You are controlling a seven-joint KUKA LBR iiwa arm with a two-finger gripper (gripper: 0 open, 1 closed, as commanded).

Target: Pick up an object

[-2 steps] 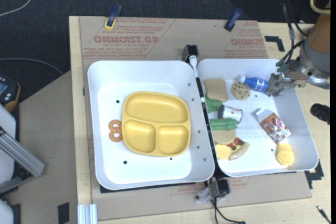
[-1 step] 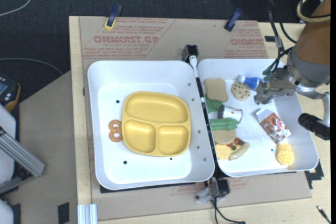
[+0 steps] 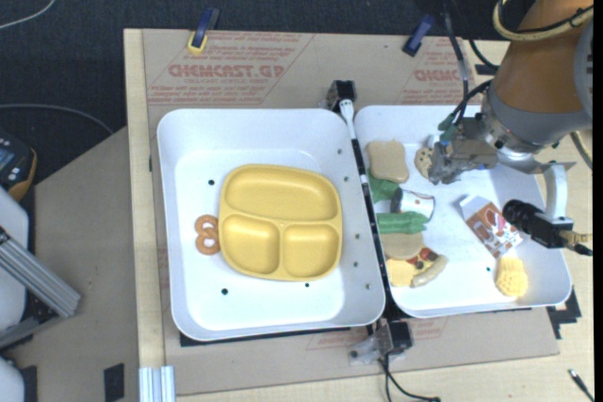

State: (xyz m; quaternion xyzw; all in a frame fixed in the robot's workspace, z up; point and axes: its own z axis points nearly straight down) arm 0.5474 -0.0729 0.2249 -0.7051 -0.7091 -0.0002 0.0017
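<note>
Two-finger gripper (image 3: pixel 450 157) low over the upper part of the right shallow white bin (image 3: pixel 556 292); finger state impossible to tell, nothing seen held. Likely mid-descent, pre-grasp. Nearest candidate: tan bread-slice-shaped toy (image 3: pixel 387 161), just left of gripper, near the bin's left wall. Small red-and-white flat packet (image 3: pixel 492 227) sits below-right, apart. Next: centre over one item, drop, close, lift.
</note>
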